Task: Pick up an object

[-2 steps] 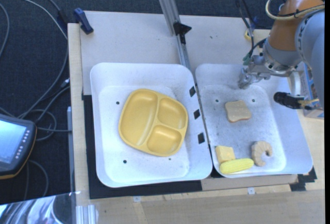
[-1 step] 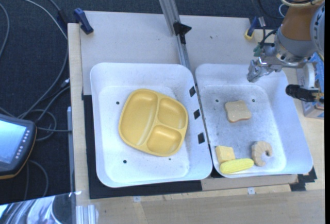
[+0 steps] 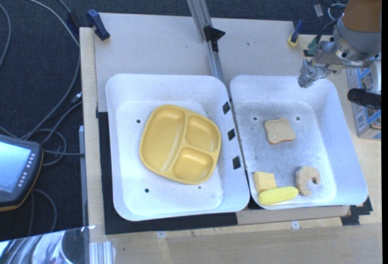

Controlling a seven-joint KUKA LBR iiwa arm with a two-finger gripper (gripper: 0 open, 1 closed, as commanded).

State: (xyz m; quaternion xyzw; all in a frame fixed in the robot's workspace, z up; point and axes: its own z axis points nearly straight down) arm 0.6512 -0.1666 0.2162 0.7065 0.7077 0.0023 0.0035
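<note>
A flat, tan slice of toy toast (image 3: 279,131) lies near the middle of the right white bin (image 3: 339,135), well apart from the other pieces. Along that bin's near edge, a small pale-yellow cheese-like block (image 3: 264,181) sits just beside a yellow toy corn cob (image 3: 278,196) lying on its side, the two touching or nearly so. To their right, a beige ring-shaped toy pastry with a bite-like gap (image 3: 307,179) rests close to the cob's end.
</note>
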